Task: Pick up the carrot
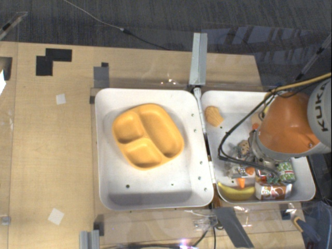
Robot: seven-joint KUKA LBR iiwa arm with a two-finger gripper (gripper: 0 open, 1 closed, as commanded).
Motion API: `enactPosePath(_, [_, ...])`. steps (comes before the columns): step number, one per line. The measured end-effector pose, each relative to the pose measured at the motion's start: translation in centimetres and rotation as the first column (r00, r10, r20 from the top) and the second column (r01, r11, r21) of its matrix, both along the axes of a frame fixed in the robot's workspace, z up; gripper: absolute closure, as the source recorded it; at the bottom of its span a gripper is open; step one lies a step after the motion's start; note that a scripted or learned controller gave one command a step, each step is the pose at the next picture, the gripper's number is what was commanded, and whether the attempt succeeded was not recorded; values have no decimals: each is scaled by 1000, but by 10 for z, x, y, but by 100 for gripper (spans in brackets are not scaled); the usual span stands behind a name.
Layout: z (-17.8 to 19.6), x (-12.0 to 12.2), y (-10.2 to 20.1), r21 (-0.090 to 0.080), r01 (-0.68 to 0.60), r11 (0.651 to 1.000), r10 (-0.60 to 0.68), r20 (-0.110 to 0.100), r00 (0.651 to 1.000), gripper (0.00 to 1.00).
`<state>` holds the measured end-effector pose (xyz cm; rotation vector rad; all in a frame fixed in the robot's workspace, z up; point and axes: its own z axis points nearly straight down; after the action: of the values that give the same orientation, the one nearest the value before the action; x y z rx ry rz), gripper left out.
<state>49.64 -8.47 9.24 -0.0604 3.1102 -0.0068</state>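
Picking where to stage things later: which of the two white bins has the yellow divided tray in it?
The left bin, away from the arm. The yellow three-compartment tray lies in it; the right bin holds small items such as a banana.

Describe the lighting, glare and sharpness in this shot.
Camera view: even overhead light; soft shadow inside the left bin near edge; small glare specks on the bench below the bins; the items under the arm in the right bin look small and blurry.

Robotics laboratory; pale wooden tabletop (52, 154) carrying two shallow white bins (150, 196) fixed side by side with metal brackets (197, 58); black marker patches (52, 60) near its far left corner; loose cables (233, 134); grey carpet floor (155, 9) beyond the far edge.
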Motion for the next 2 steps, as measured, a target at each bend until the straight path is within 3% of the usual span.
enactPosePath(1, [-1, 37, -48, 6, 152, 988, -152, -10, 988, 0])
enactPosePath(2, [-1, -2, -18, 7, 289, 957, -289, -5, 957, 0])
